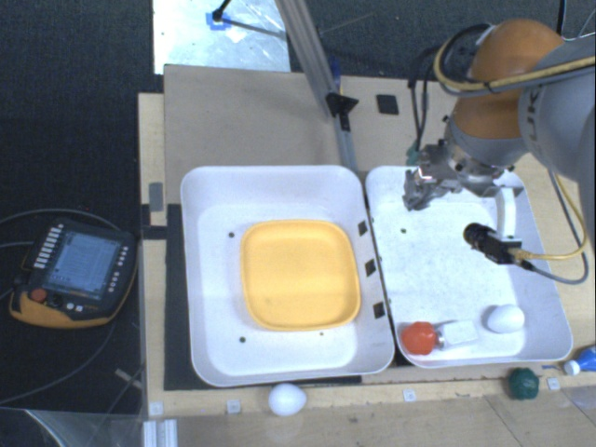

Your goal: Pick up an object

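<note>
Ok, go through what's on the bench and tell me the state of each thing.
Yellow plate: flat in the left bin, right way up.
Red ball: at the right bin's near edge.
White egg: in the right bin, near corner.
Second white egg: outside the bins.
Gripper: above the right bin's far end.

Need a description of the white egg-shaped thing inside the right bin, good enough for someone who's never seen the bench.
Start at the right bin of the two white ones, and go to its near right corner. The white egg lies there, just right of a small white block and an orange-red ball. It is the only round white thing in that bin; a similar egg lies outside, on the bench.
</note>
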You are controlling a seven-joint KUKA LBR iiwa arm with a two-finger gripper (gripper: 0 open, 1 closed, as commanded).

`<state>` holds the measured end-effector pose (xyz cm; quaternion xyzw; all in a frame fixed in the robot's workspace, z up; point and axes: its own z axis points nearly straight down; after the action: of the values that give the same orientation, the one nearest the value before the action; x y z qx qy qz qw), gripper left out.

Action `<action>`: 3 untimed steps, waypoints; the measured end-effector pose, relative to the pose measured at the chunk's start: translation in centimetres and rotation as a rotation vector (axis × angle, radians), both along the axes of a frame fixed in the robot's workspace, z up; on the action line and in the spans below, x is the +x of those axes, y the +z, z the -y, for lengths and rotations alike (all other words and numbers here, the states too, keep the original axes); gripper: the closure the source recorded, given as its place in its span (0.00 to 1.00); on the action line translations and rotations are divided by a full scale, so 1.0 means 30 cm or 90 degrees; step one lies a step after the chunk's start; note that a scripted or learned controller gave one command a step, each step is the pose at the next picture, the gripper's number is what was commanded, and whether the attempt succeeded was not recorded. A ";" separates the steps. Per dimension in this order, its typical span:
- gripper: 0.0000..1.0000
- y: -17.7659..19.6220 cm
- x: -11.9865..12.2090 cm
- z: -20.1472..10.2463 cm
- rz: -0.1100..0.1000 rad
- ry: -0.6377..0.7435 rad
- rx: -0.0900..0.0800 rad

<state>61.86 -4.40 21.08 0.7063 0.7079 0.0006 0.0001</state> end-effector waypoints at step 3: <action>1.00 0.036 -0.178 -0.447 0.000 0.000 0.000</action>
<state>56.52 8.99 22.17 0.7065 0.7077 0.0003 -0.0001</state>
